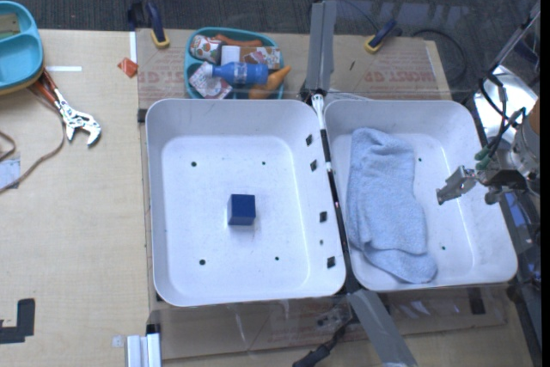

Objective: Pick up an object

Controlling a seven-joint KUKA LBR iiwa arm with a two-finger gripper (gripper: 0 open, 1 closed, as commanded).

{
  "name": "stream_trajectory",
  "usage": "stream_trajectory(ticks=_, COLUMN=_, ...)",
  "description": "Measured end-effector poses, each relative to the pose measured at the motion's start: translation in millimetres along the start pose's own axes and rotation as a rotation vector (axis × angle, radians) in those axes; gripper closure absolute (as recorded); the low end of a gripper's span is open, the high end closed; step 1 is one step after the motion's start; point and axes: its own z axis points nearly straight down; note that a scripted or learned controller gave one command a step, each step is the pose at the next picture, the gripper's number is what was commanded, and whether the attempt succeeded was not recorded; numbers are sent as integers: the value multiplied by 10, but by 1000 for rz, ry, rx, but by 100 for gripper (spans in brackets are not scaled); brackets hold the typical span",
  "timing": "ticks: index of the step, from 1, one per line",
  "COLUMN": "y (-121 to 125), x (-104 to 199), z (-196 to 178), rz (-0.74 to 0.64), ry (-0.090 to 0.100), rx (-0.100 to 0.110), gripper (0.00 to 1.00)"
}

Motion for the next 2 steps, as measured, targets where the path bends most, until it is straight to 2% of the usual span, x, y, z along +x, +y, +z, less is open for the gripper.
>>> stream_trajectory(ticks=1, y=607, x=321, z=1430, rz=183, ry=0, rx=-5, gripper=0)
stream_trajectory(ticks=2, y=764, x=-338, z=1038, rz=344, ry=-1, rx=-2, gripper=0)
